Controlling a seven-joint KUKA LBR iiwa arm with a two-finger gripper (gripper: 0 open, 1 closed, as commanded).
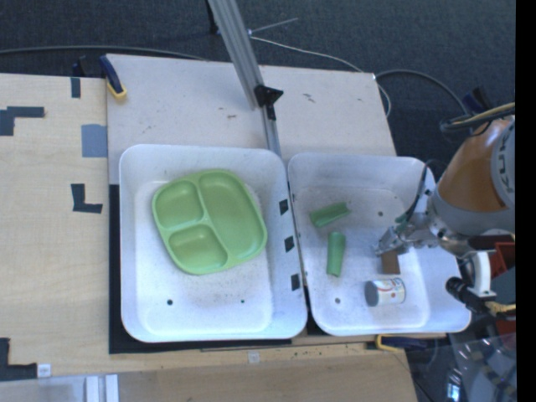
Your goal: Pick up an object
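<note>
Lying just below end effector [394, 243]: brown block [390, 263].

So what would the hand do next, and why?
Probably drop straight down a little. The hand hovers in the right bin just above a small brown block, nearer than the can or the two green pieces.

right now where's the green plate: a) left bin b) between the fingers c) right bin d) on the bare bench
a: the green plate lies flat in the left bin, while the gripper is over the right bin.
</note>
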